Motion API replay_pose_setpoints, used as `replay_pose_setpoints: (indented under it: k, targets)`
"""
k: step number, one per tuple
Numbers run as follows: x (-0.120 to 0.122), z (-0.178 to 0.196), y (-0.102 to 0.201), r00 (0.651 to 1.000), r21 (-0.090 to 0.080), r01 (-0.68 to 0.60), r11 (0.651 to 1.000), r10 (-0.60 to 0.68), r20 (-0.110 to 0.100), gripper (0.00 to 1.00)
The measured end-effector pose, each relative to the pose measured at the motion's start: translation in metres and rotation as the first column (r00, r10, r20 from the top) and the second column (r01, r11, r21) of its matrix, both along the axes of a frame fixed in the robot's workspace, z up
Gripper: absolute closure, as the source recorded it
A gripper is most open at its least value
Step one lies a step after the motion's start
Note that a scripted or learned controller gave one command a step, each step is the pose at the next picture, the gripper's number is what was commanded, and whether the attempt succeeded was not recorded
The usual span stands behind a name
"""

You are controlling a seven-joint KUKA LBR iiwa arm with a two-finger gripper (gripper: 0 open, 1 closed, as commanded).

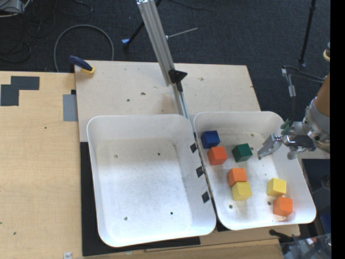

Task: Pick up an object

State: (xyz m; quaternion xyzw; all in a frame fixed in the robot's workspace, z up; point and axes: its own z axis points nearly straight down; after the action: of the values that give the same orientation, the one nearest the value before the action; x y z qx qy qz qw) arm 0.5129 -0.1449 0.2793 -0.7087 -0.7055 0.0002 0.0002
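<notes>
In the right bin (pixel 302 169), nearest are an orange cube (pixel 283 205) and two yellow cubes, then the green cube (pixel 242 152). The gripper (pixel 272 146) hovers beside it, fingers open, holding nothing. The cubes look light, stiff; grip two flat opposite sides.

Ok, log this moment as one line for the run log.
stage: approach | gripper: over right bin, nothing between fingers | nearest: green cube | left bin: no cubes

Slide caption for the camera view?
End effector over the right bin, near the green block among seven coloured blocks.
</notes>
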Motion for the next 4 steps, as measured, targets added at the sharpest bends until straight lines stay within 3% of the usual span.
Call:
replay_pose_setpoints:
  k: [1,2,3,4]
  targets:
    - [0.024,-0.158,-0.006,1.000,-0.006,-0.004,1.000,0.004,0.025,0.00]
    - [-0.002,-0.164,-0.004,1.000,-0.007,-0.002,1.000,0.002,0.031,0.00]
    - [0.039,-0.178,0.030,1.000,0.000,-0.003,1.000,0.003,0.006,0.00]
    - [-0.024,-0.185,0.017,1.000,0.000,-0.001,1.000,0.001,0.009,0.00]
